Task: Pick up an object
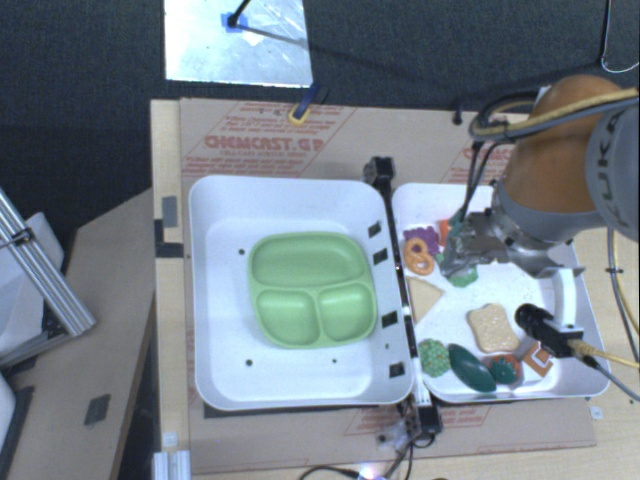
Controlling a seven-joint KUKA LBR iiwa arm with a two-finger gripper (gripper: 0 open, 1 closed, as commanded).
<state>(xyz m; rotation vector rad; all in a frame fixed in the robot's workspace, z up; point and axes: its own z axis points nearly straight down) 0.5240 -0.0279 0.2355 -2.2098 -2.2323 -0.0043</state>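
Dark green toy (470,368) lies nearest; gripper (462,258) hangs beyond it, just right of orange pretzel (418,256), grip state unclear.

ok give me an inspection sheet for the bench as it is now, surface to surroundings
surface: bench of printed board bearing two white bins side by side
job's things: right bin holds small toy foods: orange pretzel, purple piece, tan wedge, bread slice, green broccoli, dark green oval
clutter: left bin holds a green divided plate
grippers: tool low over the right bin's far side; fingers unclear
cables: cables looped by the arm; wires at the near edge
surroundings: shiny sheet on dark floor, metal frame at left
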